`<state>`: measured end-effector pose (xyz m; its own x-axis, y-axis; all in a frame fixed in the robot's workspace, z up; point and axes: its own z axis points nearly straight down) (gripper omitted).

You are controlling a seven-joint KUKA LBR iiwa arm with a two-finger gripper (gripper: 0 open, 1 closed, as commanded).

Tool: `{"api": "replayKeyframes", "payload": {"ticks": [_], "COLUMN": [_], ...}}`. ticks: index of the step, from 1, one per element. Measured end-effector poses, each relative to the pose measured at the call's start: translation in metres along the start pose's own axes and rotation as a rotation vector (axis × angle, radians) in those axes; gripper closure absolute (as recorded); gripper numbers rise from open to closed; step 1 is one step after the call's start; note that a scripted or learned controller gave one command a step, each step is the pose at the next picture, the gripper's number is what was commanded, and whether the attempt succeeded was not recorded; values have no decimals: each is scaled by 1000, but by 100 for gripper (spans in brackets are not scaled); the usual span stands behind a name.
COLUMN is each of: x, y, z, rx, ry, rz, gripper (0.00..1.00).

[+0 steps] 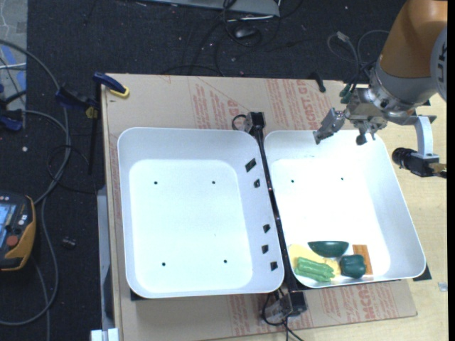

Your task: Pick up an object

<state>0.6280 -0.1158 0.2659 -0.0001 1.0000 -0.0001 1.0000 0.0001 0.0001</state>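
Several small objects lie in the near corner of the right bin (398, 190): a dark green bowl-like piece (328, 247), a light green ridged piece (313, 268), a teal lump (352, 266), a yellow flat piece (304, 251) and an orange-brown block (362, 250). My gripper (346, 129) hangs over the far rim of the right bin, well away from that cluster. It is open, its two fingers spread apart with nothing between them.
The left bin (142, 148) sits beside the right one, with black clips (266, 228) along the divide. A blue and yellow clamp (112, 85) lies at the bench's far left corner. Cables and a handheld device (15, 231) are on the floor to the left.
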Motion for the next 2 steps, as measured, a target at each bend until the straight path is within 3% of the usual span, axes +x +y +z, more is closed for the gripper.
{"api": "replayKeyframes", "payload": {"ticks": [1,2], "x": [-39,-46], "y": [-33,-101], "z": [113,180], "rx": [10,6], "ry": [1,2], "rz": [4,3], "gripper": [0,0]}}
